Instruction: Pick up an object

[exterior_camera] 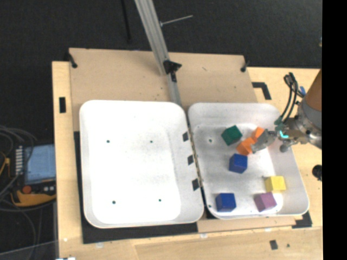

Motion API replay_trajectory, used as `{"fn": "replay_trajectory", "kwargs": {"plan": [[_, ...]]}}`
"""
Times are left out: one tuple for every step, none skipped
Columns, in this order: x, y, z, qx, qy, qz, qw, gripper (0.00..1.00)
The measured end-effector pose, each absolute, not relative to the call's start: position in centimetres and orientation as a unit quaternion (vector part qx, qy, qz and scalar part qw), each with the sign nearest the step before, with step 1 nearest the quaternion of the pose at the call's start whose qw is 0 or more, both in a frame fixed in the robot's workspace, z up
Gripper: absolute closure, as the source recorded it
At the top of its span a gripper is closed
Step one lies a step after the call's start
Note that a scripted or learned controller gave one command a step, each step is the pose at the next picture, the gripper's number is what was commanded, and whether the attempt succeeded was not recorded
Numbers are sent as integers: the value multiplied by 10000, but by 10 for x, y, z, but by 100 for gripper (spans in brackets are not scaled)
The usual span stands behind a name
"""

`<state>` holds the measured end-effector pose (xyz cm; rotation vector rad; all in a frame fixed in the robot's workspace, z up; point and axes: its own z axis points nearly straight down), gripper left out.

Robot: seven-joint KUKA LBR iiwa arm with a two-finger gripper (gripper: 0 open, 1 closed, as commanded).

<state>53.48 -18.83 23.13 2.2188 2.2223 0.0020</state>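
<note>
Gripper (264, 141) low in right bin (217, 115), touching orange block (250, 143); finger opening not clear, cannot tell. Green block (232, 135) just left of orange, blue block (238, 163) below. Risk: fingers push orange aside against neighbours, grasp slips.

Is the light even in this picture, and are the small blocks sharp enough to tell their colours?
Camera view: the light is even, with soft shadows under the blocks; the left bin looks washed out, almost pure white. The green block, two blue blocks, yellow block and purple block are slightly soft but clear in colour. The gripper by the orange block is blurred.
</note>
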Motion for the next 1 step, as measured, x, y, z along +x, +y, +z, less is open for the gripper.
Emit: {"fn": "replay_trajectory", "kwargs": {"plan": [[534, -190, 168, 7073, 7069, -20, -17, 0]]}}
